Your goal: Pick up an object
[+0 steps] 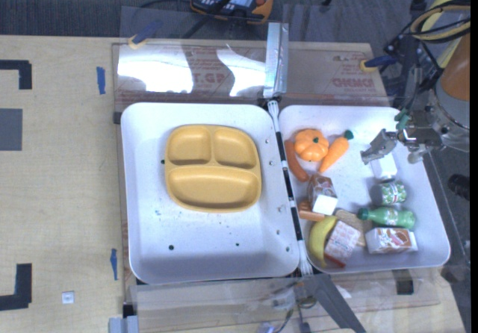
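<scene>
Toy carrot [336,152] lies in the right bin [437,231], touching the pumpkin [311,144] — well left of the gripper [381,146], whose grasp state I cannot tell. Descend centred across its slim body, clear of neighbours.

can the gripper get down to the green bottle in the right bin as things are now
Probably yes. The gripper hovers over the right bin, just beyond the green bottle, with a green can between them. The bottle's top looks uncovered, though a carton lies close beside it.

A grey metal gripper [382,151] on a cabled wrist, orange band [457,79] above it.
</scene>
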Tool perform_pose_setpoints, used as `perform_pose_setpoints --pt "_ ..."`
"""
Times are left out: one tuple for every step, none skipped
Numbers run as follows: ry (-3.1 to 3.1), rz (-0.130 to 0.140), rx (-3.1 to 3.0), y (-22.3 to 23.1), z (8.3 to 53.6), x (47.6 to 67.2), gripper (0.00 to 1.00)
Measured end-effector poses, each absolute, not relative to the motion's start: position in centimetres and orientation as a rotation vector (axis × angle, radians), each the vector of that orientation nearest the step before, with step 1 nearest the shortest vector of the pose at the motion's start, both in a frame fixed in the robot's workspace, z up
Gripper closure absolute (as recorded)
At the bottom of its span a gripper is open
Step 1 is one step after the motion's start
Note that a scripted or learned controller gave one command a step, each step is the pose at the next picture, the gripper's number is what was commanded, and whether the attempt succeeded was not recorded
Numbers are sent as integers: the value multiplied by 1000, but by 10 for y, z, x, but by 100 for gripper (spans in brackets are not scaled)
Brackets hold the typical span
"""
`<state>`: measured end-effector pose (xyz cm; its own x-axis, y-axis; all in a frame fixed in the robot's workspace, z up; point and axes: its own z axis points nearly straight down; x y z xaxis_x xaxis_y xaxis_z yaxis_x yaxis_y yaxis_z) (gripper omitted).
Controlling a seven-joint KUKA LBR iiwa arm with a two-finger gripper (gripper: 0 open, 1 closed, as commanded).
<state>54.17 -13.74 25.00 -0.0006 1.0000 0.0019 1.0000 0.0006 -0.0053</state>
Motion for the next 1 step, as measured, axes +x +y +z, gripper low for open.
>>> perform_pose_setpoints --pt "-2219 4 -2217 -137 250 542 0"
